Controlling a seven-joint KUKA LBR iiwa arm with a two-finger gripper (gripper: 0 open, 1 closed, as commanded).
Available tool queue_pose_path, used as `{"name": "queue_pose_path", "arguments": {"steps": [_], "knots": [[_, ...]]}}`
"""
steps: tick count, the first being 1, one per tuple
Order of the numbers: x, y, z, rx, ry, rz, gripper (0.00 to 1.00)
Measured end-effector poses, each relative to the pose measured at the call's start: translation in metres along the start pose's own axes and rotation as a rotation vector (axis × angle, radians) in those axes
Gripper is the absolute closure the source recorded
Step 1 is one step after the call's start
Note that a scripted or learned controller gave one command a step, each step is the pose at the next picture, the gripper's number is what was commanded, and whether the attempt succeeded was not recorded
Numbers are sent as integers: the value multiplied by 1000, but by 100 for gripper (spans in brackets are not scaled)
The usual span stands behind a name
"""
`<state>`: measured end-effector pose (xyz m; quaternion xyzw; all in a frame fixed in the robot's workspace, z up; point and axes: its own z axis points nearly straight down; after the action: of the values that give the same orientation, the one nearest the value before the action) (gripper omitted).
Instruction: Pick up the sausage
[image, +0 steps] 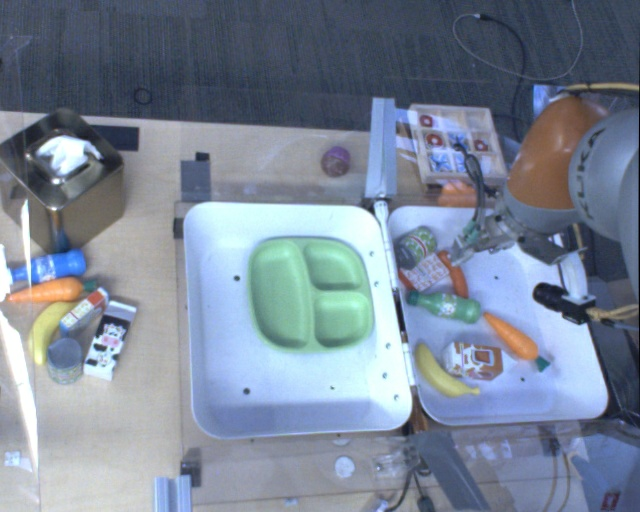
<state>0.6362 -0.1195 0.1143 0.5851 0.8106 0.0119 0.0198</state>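
Note:
The sausage is a short reddish-orange stick lying at a slant in the right bin, near its upper left. It rests between a red and white packet and the green bottle. My gripper hangs just above and to the right of the sausage's upper end, close to it, and part of that end is hidden under the gripper. Nothing is visibly lifted.
The right bin also holds a can, a carrot, a banana and a small carton. A green divided plate lies in the left bin. Loose items stand on the bench at far left.

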Motion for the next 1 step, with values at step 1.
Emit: {"name": "queue_pose_path", "arguments": {"steps": [1], "knots": [[0, 0, 0, 0, 0, 0, 0]]}}
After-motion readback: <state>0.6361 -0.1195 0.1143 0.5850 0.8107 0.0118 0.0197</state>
